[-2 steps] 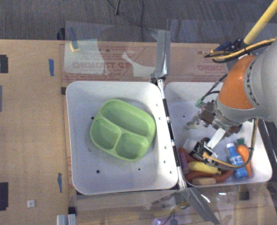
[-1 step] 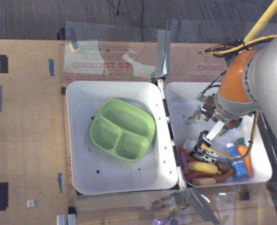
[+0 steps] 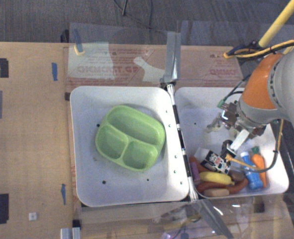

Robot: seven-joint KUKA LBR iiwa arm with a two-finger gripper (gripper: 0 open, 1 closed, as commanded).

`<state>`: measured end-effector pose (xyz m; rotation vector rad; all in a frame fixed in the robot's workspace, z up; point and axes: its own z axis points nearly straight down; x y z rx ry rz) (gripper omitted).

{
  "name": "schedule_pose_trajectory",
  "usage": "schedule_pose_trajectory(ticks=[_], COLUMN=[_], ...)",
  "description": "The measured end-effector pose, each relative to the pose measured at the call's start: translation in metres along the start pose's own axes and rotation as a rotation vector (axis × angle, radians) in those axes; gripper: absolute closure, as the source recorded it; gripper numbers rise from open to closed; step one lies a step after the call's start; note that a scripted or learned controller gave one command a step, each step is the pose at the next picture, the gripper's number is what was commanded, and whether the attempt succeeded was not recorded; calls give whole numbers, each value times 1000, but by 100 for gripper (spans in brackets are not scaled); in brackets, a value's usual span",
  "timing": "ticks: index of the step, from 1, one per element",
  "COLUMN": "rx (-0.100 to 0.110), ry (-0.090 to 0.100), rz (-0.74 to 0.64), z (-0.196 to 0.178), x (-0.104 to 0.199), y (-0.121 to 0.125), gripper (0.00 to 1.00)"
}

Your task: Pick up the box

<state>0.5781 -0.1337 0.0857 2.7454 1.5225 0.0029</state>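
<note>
1. grey carpet runs along the top of the view, with a dark cable looping on it, and below it lies the tan desk (image 3: 27,148) with black corner marks and bits of blue tape.
2. two shallow white bins sit side by side on the desk; the left bin (image 3: 87,183) carries a green divided plate (image 3: 130,138) with three compartments, lying a little askew near its middle.
3. the right bin (image 3: 196,113) has its clutter gathered at the near edge: a yellow banana (image 3: 216,177), a reddish sausage-like piece (image 3: 219,187), a blue bottle (image 3: 253,173), an orange carrot-shaped item (image 3: 258,162) and a purple item (image 3: 194,169) by the divider.
4. the box (image 3: 215,160), small, white and black, lies tilted in that pile, just above the banana and left of the blue bottle.
5. the arm (image 3: 276,88) comes in from the right, its orange band above the wrist, over the right bin's far right part.
6. the end effector (image 3: 228,147) points down and left, its tip just beside the box's upper right corner, possibly touching it; the view is too small and cluttered there, so i cannot tell whether it is open or closed, nor whether it has any grip on the box.
</note>
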Motion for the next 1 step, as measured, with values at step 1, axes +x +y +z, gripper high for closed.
schedule_pose_trajectory(ticks=[1], rx=[2], ry=[0], rz=[-33], z=[0], x=[60], y=[20], gripper=[0])
